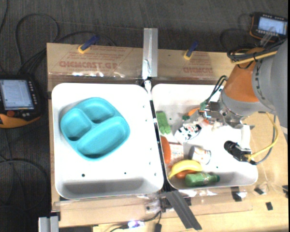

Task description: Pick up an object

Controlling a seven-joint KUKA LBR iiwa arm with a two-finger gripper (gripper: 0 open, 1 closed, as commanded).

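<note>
The right bin (241, 178) holds a small heap of objects along its left side and middle. A green block (162, 122) lies upright against the divider, an orange carrot-like piece (166, 150) lies just below it, and a yellow banana (184, 166) curves at the near left corner, touching a green bottle-shaped item (202, 179) that lies along the near wall. Between them, near the bin's middle, sit a white-and-black crumpled packet (190, 129) and a small pale cup-like thing (201, 154) tipped on its side. A small orange-and-green bit (192, 113) lies toward the far side.

The pincer (209, 114) is low in the right bin, above and to the right of the packet, just beside the small orange-and-green bit. The packet lies nearest it, just to its lower left; the banana and green bottle are well apart from it, toward the near wall. Whether the pincer is open or closed cannot be told: its tip is lost among cables and wrist hardware, and nothing can be seen gripped in it.

The grey arm (273, 76) with its orange band (240, 83) comes in from the right, cables looping around the wrist.

The left bin (67, 178) carries a turquoise divided plate (94, 127), lying flat toward its far left. Both bins rest on the bench (275, 168), with a cardboard sheet (106, 62) behind them.
</note>
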